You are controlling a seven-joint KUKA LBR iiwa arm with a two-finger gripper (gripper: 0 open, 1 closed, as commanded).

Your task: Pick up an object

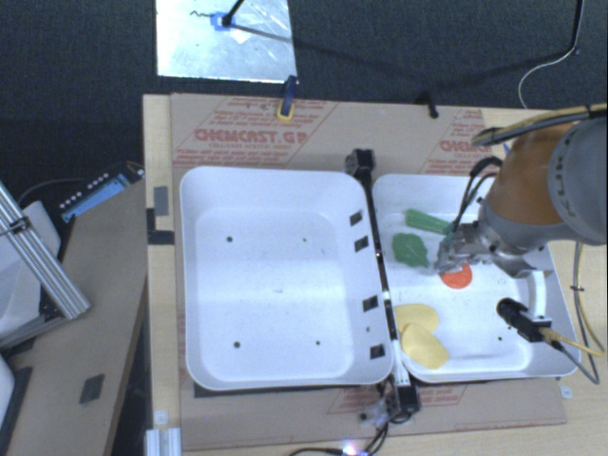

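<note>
The gripper (454,256) hangs low in the right bin (494,350), right of frame centre, just above an orange-red round object (458,277); whether its jaws are apart or together I cannot tell. Green pieces (411,249) lie just left.

Two white bins (275,183) — the right one holds two green pieces (410,249), two yellow pieces (425,350) (touching), one orange piece (459,277).
</note>
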